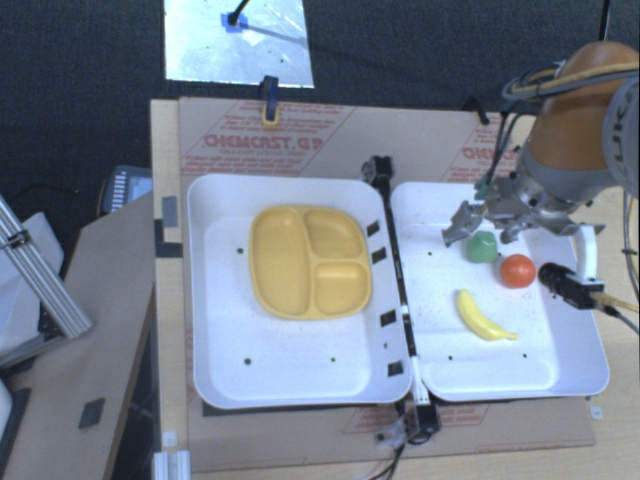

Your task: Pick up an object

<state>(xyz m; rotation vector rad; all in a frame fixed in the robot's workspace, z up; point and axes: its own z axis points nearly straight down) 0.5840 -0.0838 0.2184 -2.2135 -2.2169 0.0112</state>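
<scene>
In the right bin (440, 368) lie a green round object (482, 248), a red-orange ball (517, 270) just right of it, and a yellow banana (483, 316) nearer the front. My gripper (485, 225) hangs over the far part of this bin, directly above the green object, its two grey fingers spread to either side of it. Nothing sits between the fingers. The grey arm with its orange band (590, 78) comes in from the right.
The left bin (215, 348) holds a yellow divided plate (308, 261). A black clip divider (390, 268) runs between the bins. A black part (568, 286) on the arm's side overhangs the right bin's right edge. Cardboard lies under both bins.
</scene>
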